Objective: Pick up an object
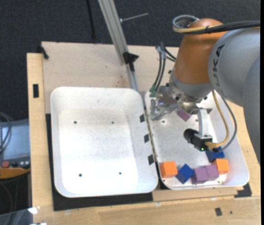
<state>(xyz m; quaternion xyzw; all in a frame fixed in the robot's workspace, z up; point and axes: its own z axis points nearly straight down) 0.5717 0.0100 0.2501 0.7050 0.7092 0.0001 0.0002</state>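
Below the gripper (pixel 160 108), whose finger state I cannot tell, the right bin (pixel 238 179) holds orange, blue and purple blocks (pixel 195 170) along its near edge.

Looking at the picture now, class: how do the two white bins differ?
The left bin shows a bare, speckled floor; the right bin holds coloured blocks along its near edge, among them an orange block and a blue block. The arm hangs over the right bin, not the left bin. Both are shallow, white and round-cornered.
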